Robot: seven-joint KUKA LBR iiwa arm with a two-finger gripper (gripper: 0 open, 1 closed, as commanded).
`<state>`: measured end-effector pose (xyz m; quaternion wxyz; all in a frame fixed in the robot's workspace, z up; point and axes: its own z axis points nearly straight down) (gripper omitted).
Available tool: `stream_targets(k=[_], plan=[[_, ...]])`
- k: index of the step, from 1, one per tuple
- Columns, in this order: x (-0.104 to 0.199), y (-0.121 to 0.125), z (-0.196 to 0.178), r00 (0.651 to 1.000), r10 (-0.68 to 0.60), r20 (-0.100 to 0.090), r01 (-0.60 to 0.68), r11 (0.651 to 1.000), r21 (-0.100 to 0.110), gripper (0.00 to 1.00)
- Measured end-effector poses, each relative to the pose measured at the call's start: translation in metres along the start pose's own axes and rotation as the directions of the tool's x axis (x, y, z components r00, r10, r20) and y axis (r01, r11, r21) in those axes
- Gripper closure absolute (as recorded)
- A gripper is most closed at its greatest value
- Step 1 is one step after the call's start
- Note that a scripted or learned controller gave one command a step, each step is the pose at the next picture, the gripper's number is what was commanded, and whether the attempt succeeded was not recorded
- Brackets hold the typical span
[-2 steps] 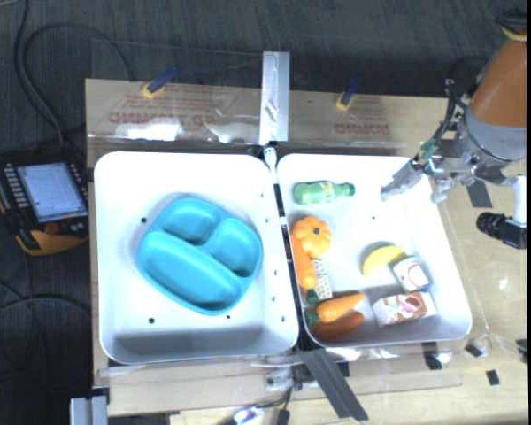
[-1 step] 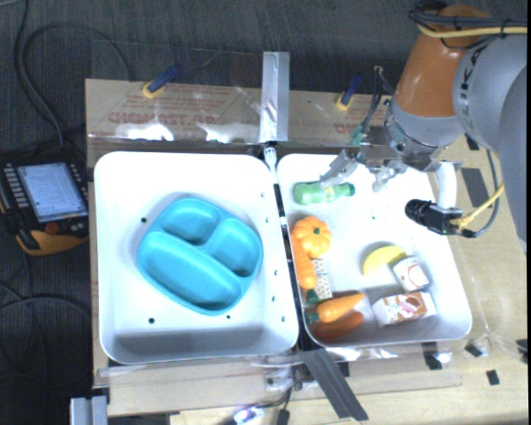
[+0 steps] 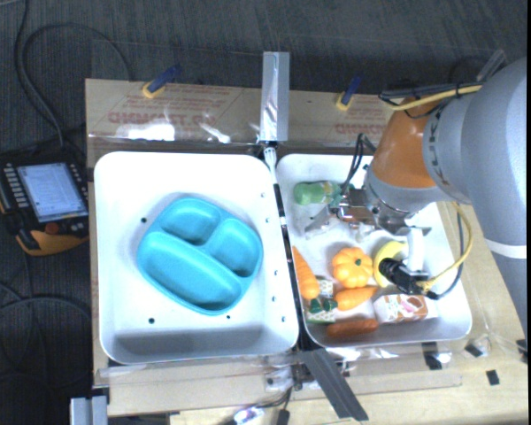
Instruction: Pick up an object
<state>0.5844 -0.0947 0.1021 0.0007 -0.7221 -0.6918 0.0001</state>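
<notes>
1. Found two white bins side by side on the bench: left bin (image 3: 115, 326), right bin (image 3: 456, 321).
2. Saw a blue divided tray (image 3: 199, 251) lying at a slant in the left bin, with three hollows facing up.
3. Traced the grey arm (image 3: 487, 140) in from the right, its orange band (image 3: 405, 156) above the back half of the right bin.
4. Placed the gripper (image 3: 347, 212) low over the back of the right bin, just beside a green object (image 3: 311, 192); could not tell whether open or closed, nor whether touching anything.
5. Counted the loose things in the right bin, all crowded toward its front: an orange pumpkin (image 3: 352, 266) in the middle, a yellow item (image 3: 388, 253) just right of it, a carrot (image 3: 304, 275) along the left wall, a brown sausage (image 3: 352, 328) at the front edge, and a small red-and-white box (image 3: 400, 308) in the front right corner.
6. Saw none of them lifted; all lay on the bin floor.
7. Noted a handheld control pendant (image 3: 40, 193) on the floor, well left of the bench.
</notes>
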Motion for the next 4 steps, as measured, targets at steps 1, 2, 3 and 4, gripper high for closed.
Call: stream_targets(k=[1, 2, 3, 4], plan=[[-0.039, -0.026, 0.012, 0.982, -0.187, 0.004, 0.187, 0.982, -0.013, 0.0], [-0.01, -0.069, 0.011, 0.977, -0.211, 0.009, 0.211, 0.977, -0.016, 0.0], [-0.01, -0.069, 0.003, 0.978, -0.211, 0.007, 0.211, 0.977, -0.016, 1.0], [0.051, -0.004, -0.081, 0.975, -0.223, 0.002, 0.223, 0.975, 0.002, 1.0]])
